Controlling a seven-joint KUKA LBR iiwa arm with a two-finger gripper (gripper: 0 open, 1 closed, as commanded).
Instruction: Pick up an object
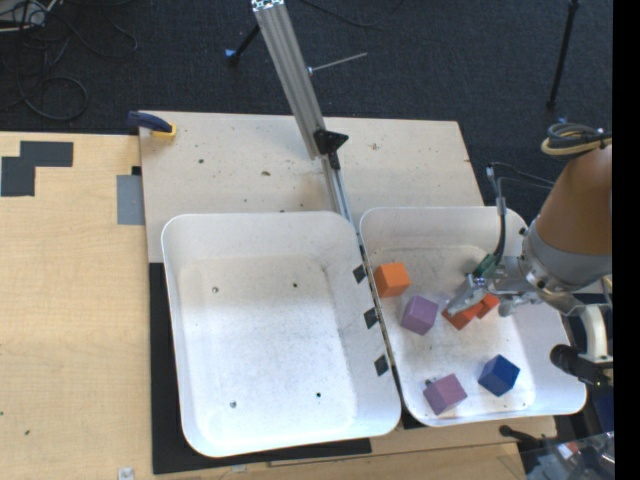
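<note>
The right bin (440, 230) holds several blocks: an orange cube (392, 278), a purple cube (419, 315), a second purple cube (444, 392), a blue cube (498, 375) and a red block (462, 317). My gripper (474, 296) reaches in from the right and sits low over the red block, covering its upper part. The red block lies right at the gripper's tip, just right of the first purple cube. Part of the block is hidden under the gripper.
The left bin (200, 258) stands beside the right one, with a divider edge and black clips (366, 298) between them. A slanted aluminium bar (295, 78) rises behind the bins. The arm's body (575, 218) overhangs the right bin's right side.
</note>
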